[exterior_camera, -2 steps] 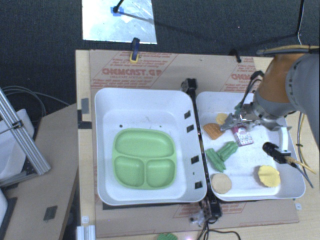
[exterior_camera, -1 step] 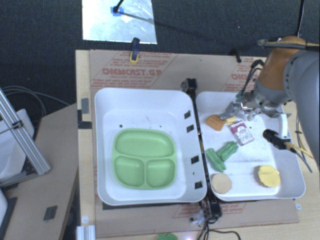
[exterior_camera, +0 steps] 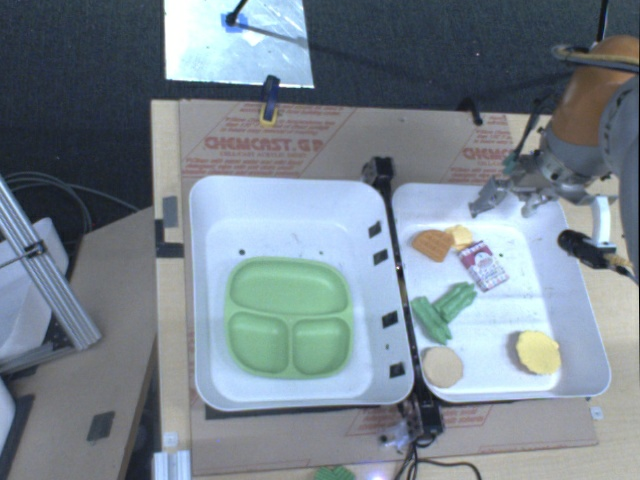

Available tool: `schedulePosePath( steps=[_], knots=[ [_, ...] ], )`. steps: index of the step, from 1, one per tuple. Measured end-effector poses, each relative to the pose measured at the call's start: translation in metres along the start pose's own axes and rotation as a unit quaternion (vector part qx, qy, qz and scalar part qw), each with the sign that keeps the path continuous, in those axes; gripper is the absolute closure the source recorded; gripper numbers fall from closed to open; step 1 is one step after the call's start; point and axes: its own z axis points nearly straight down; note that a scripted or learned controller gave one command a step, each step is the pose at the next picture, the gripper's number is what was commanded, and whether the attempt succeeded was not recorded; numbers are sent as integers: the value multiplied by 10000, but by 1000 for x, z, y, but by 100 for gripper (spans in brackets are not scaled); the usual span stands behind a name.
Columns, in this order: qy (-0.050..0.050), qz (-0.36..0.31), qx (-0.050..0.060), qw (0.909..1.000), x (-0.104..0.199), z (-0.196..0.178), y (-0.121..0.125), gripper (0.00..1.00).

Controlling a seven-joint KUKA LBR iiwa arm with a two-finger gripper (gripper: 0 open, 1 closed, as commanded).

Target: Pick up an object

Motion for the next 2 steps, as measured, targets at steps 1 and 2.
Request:
schedulePosePath(
  steps=[1,2],
  knots=[
    [37,-39,59,10000,73,14,-51,0],
    [9,7,17,10000,48,-44,-69,0]
  ],
)
